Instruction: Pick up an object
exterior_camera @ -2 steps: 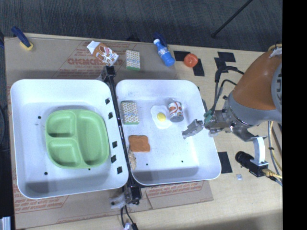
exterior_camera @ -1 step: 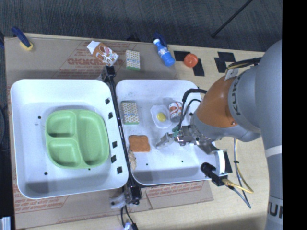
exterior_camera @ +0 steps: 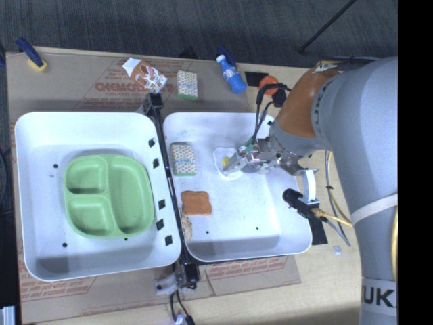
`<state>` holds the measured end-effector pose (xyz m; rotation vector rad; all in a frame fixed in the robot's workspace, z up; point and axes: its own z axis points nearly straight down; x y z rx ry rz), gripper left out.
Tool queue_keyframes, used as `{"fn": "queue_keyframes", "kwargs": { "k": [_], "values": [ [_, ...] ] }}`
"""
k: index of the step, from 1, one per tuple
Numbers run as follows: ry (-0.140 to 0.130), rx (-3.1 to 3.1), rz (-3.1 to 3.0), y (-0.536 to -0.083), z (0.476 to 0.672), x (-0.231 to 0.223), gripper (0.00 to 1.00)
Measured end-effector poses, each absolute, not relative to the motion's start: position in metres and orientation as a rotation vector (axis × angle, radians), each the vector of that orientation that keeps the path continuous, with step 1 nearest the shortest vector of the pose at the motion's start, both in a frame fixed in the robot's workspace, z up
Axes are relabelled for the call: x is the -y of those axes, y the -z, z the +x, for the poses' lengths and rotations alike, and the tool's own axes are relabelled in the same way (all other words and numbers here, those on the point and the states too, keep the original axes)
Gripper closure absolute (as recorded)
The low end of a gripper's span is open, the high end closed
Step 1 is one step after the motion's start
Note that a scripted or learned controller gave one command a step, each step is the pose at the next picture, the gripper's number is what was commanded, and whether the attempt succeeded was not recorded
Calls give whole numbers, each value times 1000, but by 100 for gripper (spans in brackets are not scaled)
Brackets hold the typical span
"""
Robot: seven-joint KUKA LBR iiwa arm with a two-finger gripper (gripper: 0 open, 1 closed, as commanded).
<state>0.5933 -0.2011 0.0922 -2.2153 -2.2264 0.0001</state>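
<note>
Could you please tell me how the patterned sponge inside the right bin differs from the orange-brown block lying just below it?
The sponge is pale with a speckled multicolour pattern; the block is plain orange-brown. The sponge lies lengthwise up the picture, the block lengthwise across it. The sponge sits right against the right bin's left wall, the block a little further in. Both lie flat in that bin, apart from the gripper.
</note>
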Motion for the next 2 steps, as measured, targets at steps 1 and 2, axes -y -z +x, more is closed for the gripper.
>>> {"fn": "queue_keyframes", "kwargs": {
  "k": [1,2],
  "values": [
    [0,2227,-2218,-194,577,212,0],
    [-2,2228,-2213,-92,592,190,0]
  ]
}}
